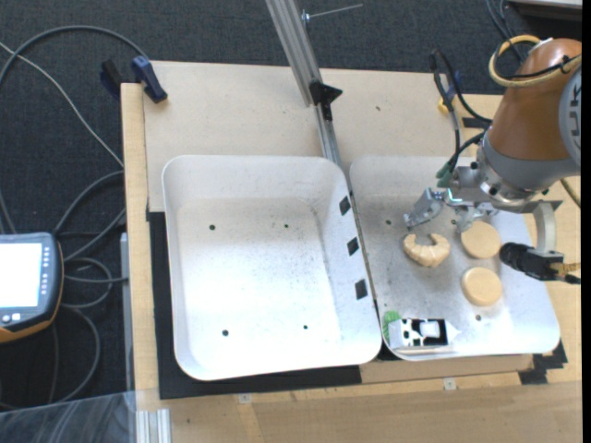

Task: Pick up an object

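Your hand (427,212) hangs low in the right bin (526,326), fingers looking spread with nothing between them (small at this slant, so take that loosely). The curved pastry piece (426,248) lies just below the fingertips, likely the target; two round biscuits (481,264) sit beside the hand toward the arm, near enough to crowd a descent.
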`<state>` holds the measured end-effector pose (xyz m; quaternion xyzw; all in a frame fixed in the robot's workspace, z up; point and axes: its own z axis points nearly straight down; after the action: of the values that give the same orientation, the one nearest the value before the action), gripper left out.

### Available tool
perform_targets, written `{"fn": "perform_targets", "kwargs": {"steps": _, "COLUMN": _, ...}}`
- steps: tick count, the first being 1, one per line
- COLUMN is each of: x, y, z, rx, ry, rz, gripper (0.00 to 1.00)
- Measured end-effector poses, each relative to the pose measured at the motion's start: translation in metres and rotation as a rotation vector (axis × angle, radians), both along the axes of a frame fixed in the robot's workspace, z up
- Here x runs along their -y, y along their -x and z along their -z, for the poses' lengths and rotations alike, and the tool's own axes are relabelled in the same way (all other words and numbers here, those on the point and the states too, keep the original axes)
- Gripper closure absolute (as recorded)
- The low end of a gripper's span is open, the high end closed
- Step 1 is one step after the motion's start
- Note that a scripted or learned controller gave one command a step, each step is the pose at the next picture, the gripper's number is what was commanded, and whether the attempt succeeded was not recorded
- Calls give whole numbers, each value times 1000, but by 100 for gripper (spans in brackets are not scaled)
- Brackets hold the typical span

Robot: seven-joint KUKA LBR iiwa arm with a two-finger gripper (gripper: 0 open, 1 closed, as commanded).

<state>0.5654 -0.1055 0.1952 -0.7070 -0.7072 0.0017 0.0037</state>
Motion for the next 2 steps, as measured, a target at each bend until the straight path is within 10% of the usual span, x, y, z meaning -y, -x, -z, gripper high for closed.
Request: {"fn": "perform_targets", "kwargs": {"steps": 2, "x": -3, "y": 4, "z": 60, "rx": -1, "ry": 0, "rz": 1, "gripper": 0}}
